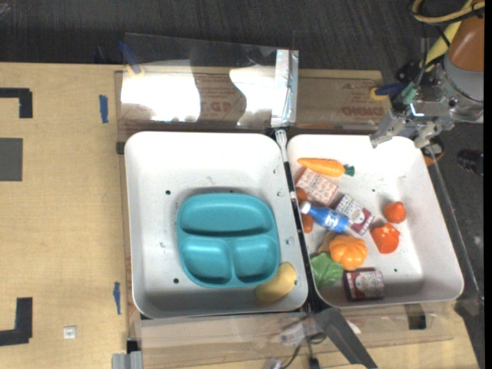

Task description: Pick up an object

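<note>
Camera view: my tool (pixel 405 126), grip state I cannot tell, hangs over right bin (pixel 442 229) rim; crowded toys (pixel 342 214) risk a glancing miss.

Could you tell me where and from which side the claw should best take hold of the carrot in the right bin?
Probably the carrot's thick orange middle, coming straight down from above. It lies flat and lengthwise across the right bin, green tip toward the right, with bare floor above it, so closing across its narrow width looks easiest. A box crowds its lower side.
</note>
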Controlling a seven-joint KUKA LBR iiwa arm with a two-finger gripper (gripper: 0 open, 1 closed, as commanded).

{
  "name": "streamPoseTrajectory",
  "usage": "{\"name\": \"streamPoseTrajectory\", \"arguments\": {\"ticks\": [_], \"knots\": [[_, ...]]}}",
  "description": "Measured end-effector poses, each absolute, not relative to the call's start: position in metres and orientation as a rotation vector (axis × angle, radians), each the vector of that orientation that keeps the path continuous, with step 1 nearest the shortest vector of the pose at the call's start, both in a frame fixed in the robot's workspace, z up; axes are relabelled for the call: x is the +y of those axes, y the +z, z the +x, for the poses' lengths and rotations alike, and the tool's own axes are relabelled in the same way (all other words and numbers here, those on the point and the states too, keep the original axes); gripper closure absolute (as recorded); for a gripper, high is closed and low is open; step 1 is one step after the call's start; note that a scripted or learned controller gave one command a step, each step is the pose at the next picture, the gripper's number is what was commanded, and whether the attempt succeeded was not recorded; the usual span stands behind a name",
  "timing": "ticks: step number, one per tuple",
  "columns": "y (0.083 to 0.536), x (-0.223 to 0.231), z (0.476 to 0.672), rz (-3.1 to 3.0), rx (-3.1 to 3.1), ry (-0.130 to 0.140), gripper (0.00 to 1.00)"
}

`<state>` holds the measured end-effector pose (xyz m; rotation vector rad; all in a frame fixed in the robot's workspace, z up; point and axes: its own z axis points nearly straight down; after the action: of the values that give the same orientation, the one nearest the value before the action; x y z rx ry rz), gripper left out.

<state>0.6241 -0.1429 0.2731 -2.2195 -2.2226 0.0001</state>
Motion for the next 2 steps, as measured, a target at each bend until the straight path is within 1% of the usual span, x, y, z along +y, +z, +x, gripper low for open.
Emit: {"name": "streamPoseTrajectory", "arguments": {"ticks": [1,2], "knots": [[0.187,-0.114,0.589,-2.325,-2.105,0.007,0.00],[0.087,-0.134,0.668,-2.290,-2.157,-0.006,0.00]]}}
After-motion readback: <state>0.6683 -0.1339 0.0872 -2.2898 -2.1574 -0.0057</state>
